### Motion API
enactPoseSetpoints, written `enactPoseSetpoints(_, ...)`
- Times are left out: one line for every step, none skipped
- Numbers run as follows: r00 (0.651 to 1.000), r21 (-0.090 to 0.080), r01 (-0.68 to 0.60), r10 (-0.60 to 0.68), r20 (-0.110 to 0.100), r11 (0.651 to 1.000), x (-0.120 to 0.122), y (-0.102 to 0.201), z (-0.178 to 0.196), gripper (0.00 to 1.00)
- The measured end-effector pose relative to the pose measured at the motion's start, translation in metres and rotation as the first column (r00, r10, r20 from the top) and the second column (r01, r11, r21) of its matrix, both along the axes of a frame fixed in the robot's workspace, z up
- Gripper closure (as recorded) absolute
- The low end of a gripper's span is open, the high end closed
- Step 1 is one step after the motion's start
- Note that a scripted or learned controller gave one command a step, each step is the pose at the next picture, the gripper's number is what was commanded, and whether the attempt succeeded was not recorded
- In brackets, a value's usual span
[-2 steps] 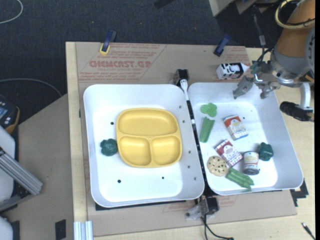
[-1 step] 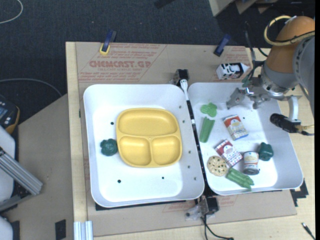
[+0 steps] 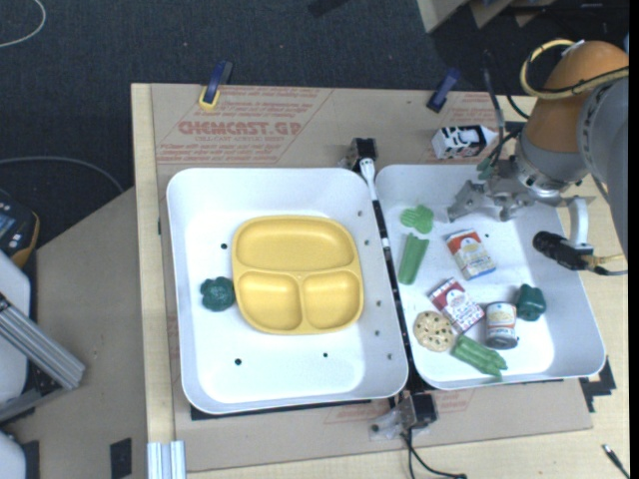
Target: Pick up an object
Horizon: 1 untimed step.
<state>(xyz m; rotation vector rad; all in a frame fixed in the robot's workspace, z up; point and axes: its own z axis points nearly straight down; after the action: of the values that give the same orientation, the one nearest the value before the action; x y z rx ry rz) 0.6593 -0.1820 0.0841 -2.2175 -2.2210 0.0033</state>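
Two shallow white bins are seen side by side on the bench — the left bin [image 3: 190,297] and the right bin [image 3: 574,337]. In the left bin a yellow divided tray [image 3: 297,270] is laid near the middle, and a small dark green lump [image 3: 216,293] is found just beside its left edge.

All the loose items for picking are gathered in the right bin. A light green piece [image 3: 417,219] is placed near the bin's upper left, with a green elongated piece [image 3: 411,258] just below it. A small red and white carton [image 3: 470,252] is set near the middle; a second red and white packet [image 3: 455,303] is found lower, with a round cookie [image 3: 433,330] touching its lower left. A small can [image 3: 500,324] is stood to the right of that packet, a dark green piece [image 3: 529,301] just beside the can, and a green bean-like piece [image 3: 477,355] below.

The gripper [image 3: 486,201] is held at the upper part of the right bin, above the carton and apart from it. Whether it is released or clenched cannot be told, and nothing is seen grasped in it.
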Motion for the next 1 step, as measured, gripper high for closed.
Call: enactPoseSetpoints(1.000,-0.002,-0.001,0.001,0.004,1.000,0.0012,0.0001,0.0122,1.00)
